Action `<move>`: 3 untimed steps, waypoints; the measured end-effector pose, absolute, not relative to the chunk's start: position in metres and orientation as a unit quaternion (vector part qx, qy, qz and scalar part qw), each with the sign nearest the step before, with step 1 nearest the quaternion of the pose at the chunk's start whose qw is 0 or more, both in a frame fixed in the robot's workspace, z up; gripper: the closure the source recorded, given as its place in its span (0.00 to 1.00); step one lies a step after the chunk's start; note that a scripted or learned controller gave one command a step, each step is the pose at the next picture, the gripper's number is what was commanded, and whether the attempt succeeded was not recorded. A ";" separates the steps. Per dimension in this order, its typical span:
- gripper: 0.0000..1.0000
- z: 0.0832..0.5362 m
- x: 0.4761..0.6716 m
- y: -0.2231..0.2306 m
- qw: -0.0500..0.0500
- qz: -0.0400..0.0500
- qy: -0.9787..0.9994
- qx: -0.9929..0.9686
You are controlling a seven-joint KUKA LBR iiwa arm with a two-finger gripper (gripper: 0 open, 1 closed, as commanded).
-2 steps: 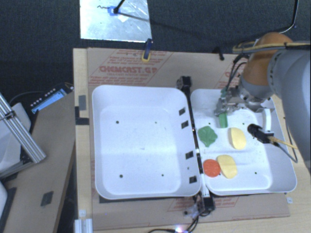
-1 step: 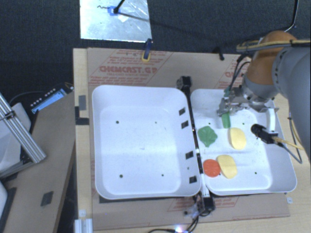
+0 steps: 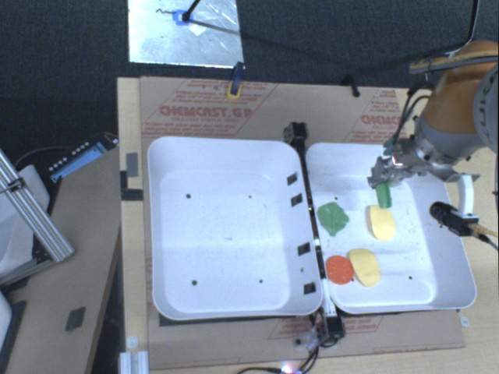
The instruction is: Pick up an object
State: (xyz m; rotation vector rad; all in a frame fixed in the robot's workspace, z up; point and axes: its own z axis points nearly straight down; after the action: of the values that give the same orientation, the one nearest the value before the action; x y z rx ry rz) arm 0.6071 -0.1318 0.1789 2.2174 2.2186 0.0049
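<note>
My gripper [image 3: 383, 181] hangs over the back of the right bin [image 3: 448, 287], on the grey arm with the orange band. A small narrow green object [image 3: 383, 196] sticks out from between its fingers, and the gripper is shut on its top end. Just below it a pale yellow piece [image 3: 382, 224] lies on the bin floor. A green leafy piece [image 3: 333, 218] sits near the bin's left wall. An orange round piece [image 3: 338, 269] and a yellow piece [image 3: 365, 267] lie side by side, touching, at the front left.
The left bin [image 3: 168, 287] stands beside the right one, with a black divider with clips [image 3: 310, 232] between them. A black part of the arm [image 3: 452, 216] juts over the right bin's right side. A foil sheet [image 3: 185, 22] lies behind the bench.
</note>
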 end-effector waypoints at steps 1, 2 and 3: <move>1.00 0.198 0.559 -0.137 0.000 0.000 0.707 0.707; 1.00 0.184 0.575 -0.062 -0.001 0.001 0.711 0.703; 1.00 0.190 0.535 -0.003 -0.002 0.001 0.711 0.704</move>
State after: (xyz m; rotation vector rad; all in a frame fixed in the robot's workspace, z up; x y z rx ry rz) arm 0.5351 -0.0034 0.1905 2.2128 2.2344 0.0021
